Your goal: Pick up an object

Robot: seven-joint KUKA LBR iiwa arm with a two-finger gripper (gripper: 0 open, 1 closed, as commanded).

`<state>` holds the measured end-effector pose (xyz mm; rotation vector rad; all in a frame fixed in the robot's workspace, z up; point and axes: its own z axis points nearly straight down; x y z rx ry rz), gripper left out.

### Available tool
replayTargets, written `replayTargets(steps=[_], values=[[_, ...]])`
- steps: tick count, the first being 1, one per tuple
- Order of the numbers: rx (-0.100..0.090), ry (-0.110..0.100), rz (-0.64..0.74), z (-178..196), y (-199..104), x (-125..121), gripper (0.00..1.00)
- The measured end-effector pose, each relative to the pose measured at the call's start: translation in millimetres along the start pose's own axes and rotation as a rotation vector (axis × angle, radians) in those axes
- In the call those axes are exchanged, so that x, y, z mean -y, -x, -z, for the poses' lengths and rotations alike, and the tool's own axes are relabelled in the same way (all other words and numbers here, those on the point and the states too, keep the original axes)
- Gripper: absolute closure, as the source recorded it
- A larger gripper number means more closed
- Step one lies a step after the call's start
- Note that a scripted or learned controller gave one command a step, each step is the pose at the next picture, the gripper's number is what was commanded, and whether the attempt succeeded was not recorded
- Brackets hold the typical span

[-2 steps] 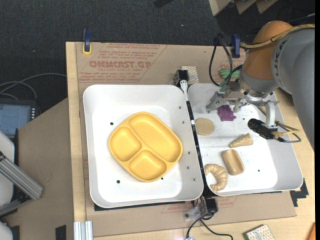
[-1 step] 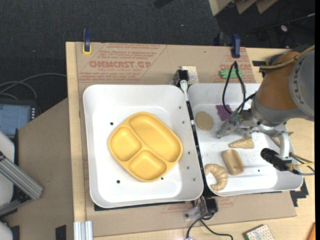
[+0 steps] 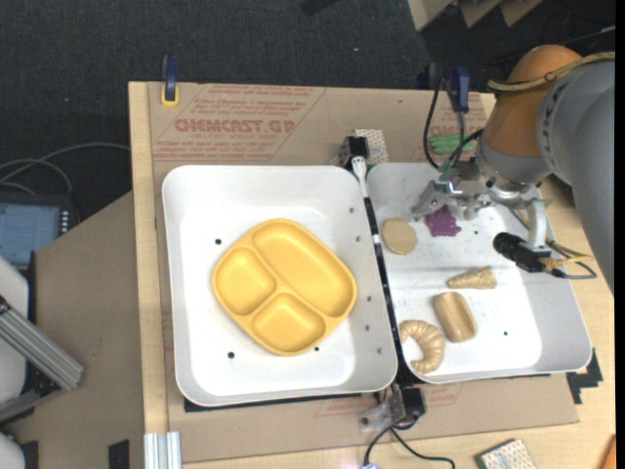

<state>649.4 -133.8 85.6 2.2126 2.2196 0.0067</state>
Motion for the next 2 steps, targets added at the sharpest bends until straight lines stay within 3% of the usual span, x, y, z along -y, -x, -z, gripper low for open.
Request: replayTargets(steps=[1, 2], values=[[-0.001, 0.0, -0.002, 12.1, 0.1, 1.7, 1.0], [0.0, -0.002, -0.001, 11.3, 0.0, 2.0, 0.0]])
